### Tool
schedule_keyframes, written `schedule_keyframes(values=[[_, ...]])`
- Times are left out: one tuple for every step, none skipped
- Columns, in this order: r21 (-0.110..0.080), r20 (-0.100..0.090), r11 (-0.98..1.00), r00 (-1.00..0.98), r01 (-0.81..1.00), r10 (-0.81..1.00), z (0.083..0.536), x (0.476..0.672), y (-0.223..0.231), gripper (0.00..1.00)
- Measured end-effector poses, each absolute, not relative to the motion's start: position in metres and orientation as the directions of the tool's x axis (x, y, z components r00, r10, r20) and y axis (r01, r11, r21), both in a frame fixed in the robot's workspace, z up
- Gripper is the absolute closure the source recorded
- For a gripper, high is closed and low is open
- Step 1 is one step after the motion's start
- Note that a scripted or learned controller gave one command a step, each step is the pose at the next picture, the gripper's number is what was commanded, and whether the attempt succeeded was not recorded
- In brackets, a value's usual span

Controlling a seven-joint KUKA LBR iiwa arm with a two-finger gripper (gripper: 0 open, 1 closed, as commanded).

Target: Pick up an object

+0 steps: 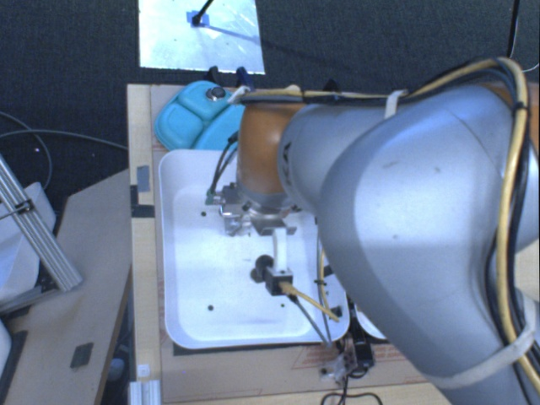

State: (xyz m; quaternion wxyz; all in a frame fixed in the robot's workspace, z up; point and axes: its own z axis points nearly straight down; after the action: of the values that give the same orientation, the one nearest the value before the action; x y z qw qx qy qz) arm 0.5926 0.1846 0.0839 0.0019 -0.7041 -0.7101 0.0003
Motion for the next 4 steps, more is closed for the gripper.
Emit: schedule_keyframes(values=[[-0.007, 0.001, 0.001, -0.001, 1.000, 1.000, 0.084, 0.482, 0.172, 1.00], [0.012, 0.003, 0.003, -0.003, 1.000, 1.000, 0.180, 0.517, 0.176, 1.00], [0.004, 0.002, 0.003, -0.003, 1.000, 1.000, 0.185, 0.516, 0.176, 1.00], [0.015, 0.000, -0.004, 0.004, 1.000, 1.000, 0.287, 0.563, 0.122, 1.00]])
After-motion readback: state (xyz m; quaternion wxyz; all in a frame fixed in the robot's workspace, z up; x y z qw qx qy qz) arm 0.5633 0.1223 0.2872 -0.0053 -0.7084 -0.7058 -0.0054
